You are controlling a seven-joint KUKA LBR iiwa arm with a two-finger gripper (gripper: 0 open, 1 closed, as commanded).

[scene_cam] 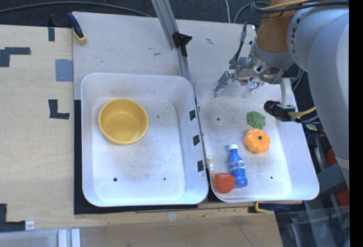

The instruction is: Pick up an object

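Gripper (237,85) hangs over the far rim of the right bin (295,183), its two thin fingers (220,86) spread apart and angled down, with nothing between them. Behind and above it the grey arm (320,42) with its orange band (283,5) comes in from the right side of the view.

Nearest to the gripper, a little toward the camera and to its right, lies a small green leafy object (256,120). Just past that, further toward the camera, sits an orange pumpkin-shaped toy (257,141). Further again from the gripper, near the bin's front rim, a blue bottle (236,166) with a white cap lies on the bin floor, and a red round object (225,182) touches its lower end. All four lie well apart from the fingers.

To the gripper's left, across the shared rims, the left bin (142,183) holds a yellow bowl (123,121), upright, well away from the gripper. A slanted metal pole (161,5) rises beyond the bins, to the gripper's left
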